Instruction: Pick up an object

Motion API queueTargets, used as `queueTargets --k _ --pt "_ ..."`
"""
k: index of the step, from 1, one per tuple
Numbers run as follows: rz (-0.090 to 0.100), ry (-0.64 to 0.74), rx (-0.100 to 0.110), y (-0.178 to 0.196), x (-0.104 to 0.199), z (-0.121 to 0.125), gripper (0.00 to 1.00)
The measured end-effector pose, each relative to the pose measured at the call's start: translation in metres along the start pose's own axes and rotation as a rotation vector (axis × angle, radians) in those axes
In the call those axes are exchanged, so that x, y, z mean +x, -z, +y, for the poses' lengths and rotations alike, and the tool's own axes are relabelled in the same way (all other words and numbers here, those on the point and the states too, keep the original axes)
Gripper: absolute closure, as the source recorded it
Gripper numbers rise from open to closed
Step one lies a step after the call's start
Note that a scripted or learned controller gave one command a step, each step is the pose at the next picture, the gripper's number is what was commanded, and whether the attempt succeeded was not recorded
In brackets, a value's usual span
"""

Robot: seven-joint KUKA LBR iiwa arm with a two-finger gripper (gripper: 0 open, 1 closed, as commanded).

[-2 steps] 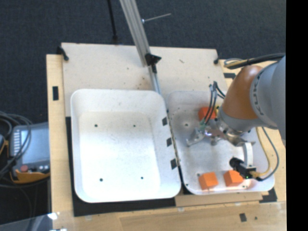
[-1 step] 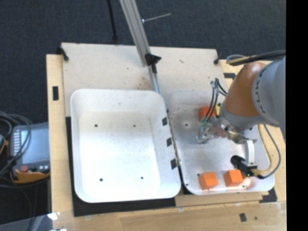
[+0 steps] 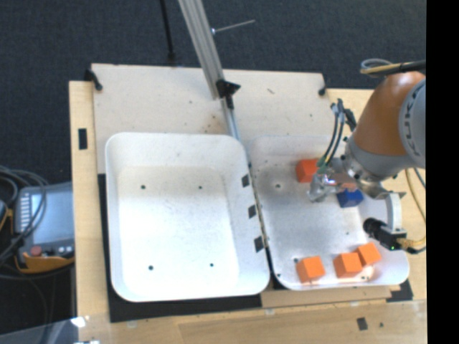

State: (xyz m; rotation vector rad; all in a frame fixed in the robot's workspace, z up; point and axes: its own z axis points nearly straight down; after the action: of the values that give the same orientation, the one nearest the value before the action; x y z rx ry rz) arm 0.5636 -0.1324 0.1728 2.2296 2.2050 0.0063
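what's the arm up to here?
The KUKA arm reaches in from the right over the right bin, with its gripper low near the bin's upper part. An orange block sits just beside the gripper, and a blue block lies close on its other side. Nothing visibly sits between its fingers. Three more orange blocks lie along the bin's near edge. The left bin sits alongside.
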Motion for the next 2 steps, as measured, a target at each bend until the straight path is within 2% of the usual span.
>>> queueTargets --k 1,2 --pt "0.000 0.010 0.000 0.044 -0.003 0.000 1.00" --pt "-0.002 0.007 0.008 0.034 -0.005 0.000 1.00"
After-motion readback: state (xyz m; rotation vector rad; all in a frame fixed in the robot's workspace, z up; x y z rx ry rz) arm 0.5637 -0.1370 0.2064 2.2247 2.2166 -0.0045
